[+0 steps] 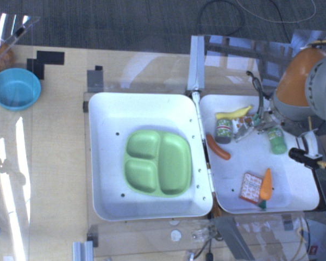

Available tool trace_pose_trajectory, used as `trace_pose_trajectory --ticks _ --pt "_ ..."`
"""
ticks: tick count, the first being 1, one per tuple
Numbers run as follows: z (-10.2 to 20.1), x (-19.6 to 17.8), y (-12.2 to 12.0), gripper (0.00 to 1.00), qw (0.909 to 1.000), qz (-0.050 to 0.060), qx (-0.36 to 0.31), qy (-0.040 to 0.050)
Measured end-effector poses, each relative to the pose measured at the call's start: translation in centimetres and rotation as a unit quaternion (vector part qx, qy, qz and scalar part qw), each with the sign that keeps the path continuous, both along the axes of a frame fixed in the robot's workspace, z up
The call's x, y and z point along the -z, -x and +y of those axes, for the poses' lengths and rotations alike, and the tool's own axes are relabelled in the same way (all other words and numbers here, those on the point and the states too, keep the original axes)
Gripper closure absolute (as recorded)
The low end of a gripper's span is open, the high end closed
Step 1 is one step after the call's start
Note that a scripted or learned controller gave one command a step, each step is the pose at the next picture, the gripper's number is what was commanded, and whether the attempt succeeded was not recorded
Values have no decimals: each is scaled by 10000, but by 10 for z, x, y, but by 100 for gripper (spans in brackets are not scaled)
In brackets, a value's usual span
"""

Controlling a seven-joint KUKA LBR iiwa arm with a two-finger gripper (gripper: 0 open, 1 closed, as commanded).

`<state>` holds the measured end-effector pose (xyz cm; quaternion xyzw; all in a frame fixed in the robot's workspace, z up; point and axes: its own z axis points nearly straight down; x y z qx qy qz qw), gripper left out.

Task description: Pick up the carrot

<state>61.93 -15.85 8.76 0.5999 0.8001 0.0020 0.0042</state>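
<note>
A green divided tray (156,162) lies in the left bin (103,145); the right bin (299,197) bears a banana (232,113), a small can (224,130), a sausage (218,147), a green bottle (276,140) and a patterned card (251,187); a blue bowl (15,88) sits far left on the bench (49,189).

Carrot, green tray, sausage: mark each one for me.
carrot (266,185): camera view, middle of its orange body.
green tray (157,162): camera view, central divider ridge.
sausage (218,147): camera view, middle of its length.

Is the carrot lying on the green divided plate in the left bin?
No. The carrot lies in the right bin, beside a small red card, while the green divided plate sits in the left bin.
</note>
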Motion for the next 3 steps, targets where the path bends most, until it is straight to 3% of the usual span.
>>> trace_pose_trajectory --ticks 1,2,3 --pt "-34 -1 74 0 9979 -1 -639 -52" --pt "12 -2 112 0 9799 -35 -1994 25" --pt "1 -6 30 0 9938 2 -1110 9"
